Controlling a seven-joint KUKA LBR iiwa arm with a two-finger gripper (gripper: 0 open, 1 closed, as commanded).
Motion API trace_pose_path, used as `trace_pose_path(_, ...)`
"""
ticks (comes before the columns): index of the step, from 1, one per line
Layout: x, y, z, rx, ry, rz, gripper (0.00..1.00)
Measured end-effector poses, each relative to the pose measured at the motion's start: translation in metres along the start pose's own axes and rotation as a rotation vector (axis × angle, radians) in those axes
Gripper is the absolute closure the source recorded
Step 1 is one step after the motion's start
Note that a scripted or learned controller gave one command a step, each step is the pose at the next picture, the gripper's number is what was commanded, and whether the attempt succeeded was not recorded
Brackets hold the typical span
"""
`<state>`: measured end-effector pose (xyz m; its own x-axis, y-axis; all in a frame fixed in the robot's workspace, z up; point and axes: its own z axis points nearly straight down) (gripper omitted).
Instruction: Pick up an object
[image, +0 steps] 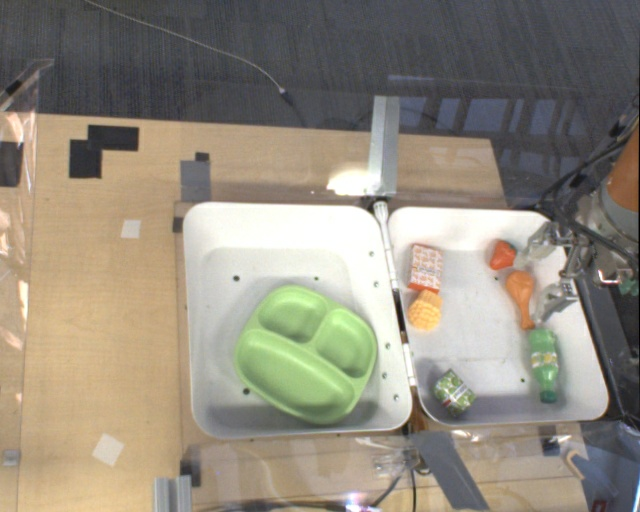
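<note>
My gripper (549, 271) hovers at the right side of the right bin (470, 235), reaching in from the right. It is open, one fingertip (540, 241) toward the back and the other toward the front, with nothing between them. An orange drumstick-shaped toy (521, 297) lies just left of the front finger. A small red-orange piece (502, 255) sits left of the back finger. A green bottle (543, 364) lies in front of the gripper, near the bin's right wall.
The right bin also holds a red-and-white box (426, 266), an orange corn-like piece (425, 311) and a green-and-white wrapped item (453, 392). A green divided plate (305, 352) lies in the left bin (215, 260). A metal post (384, 145) stands behind the bins.
</note>
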<state>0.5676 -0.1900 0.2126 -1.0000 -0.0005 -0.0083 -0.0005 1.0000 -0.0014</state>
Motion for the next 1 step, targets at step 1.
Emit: trace_pose_path(1,-0.0586,-0.0140,0.1141,0.001,-0.006,0.443,0.00)
